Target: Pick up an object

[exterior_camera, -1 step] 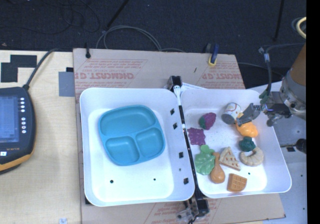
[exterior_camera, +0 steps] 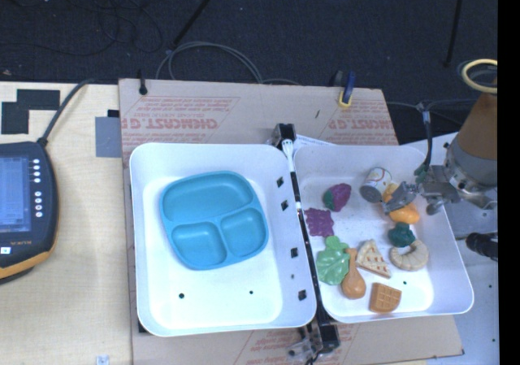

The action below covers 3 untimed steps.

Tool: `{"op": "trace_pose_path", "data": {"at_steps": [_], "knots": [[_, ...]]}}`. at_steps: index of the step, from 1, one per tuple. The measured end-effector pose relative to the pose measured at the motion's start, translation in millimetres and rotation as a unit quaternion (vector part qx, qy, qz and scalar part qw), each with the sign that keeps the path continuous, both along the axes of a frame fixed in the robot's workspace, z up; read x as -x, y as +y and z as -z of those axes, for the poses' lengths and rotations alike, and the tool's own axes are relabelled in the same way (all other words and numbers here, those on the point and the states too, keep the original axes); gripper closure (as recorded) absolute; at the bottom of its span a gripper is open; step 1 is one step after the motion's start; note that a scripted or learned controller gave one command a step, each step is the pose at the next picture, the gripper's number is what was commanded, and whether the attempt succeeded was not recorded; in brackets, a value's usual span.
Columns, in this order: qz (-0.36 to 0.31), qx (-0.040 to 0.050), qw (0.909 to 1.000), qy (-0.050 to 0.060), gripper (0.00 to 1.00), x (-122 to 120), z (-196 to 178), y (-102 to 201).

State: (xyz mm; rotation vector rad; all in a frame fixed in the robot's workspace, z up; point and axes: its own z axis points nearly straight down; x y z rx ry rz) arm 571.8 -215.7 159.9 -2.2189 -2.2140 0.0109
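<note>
Cardboard covers your bench under both bins; the gripper [exterior_camera: 404, 195] hangs low in the right bin [exterior_camera: 455, 294] over an orange toy [exterior_camera: 404, 214], probably lining up; its spread can't be told.

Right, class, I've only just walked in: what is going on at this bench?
A robot arm reaches in from the right over the right bin, which holds small toy foods. Its gripper sits low by an orange piece near the bin's far right side. The left bin holds a blue divided plate.
</note>
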Motion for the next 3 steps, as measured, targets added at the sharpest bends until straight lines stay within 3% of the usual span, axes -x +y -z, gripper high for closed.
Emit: {"op": "trace_pose_path", "data": {"at_steps": [1, 2, 3], "knots": [[-0.002, -0.0003, 1.0, -0.007, 0.0, -66.8, 61.4, 3.8], [-0.002, -0.0012, 1.0, 0.001, 1.0, -63.2, 56.1, 2.5], [-0.005, -0.0017, 1.0, -0.005, 1.0, -63.5, 14.7, 81.5]]}}
